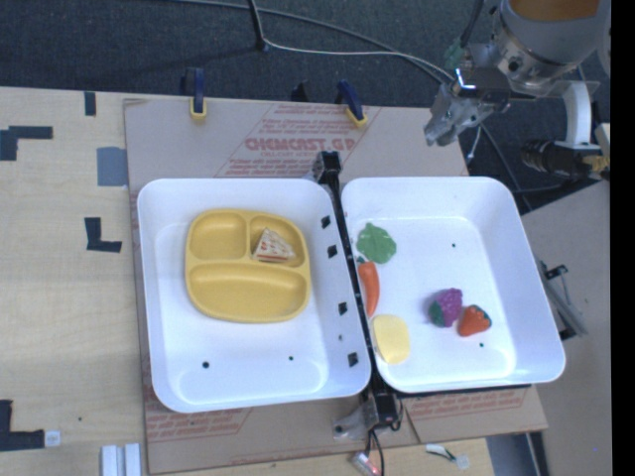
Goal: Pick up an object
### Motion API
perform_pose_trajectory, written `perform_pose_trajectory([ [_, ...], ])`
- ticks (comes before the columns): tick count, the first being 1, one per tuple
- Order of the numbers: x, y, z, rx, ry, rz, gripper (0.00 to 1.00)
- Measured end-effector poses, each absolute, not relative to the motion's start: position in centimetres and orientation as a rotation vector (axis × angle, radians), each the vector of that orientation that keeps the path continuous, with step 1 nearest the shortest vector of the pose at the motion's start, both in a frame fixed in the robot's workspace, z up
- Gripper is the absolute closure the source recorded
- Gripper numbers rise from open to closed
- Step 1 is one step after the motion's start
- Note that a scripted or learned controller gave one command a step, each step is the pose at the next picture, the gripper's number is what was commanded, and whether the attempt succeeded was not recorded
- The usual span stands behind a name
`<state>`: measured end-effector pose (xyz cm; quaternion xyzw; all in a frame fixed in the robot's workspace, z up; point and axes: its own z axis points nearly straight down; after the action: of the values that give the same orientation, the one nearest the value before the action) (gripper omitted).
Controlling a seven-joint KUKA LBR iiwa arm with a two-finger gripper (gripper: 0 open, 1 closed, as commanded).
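A small strawberry [474,320], likely light, hard, slippery plastic best pinched across its middle, lies in the right bin [496,201] touching purple grapes [445,306]. The gripper [448,125] hovers well beyond the bin's far rim, holding nothing.

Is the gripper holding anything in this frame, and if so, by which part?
Nothing is held. The gripper hangs above the bench beyond the right bin, with no object between its fingers.

Gripper [448,127] above the right bin's [496,198] far rim, yellow tray [238,300] with sandwich wedge [275,247] in the left bin [169,365].
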<state>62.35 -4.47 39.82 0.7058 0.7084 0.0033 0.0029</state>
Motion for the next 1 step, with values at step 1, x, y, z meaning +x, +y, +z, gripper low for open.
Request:
perform_pose_trajectory([
  [1, 62.30, -4.61, 40.35, 2.220, 2.222, -0.001, 1.00],
])
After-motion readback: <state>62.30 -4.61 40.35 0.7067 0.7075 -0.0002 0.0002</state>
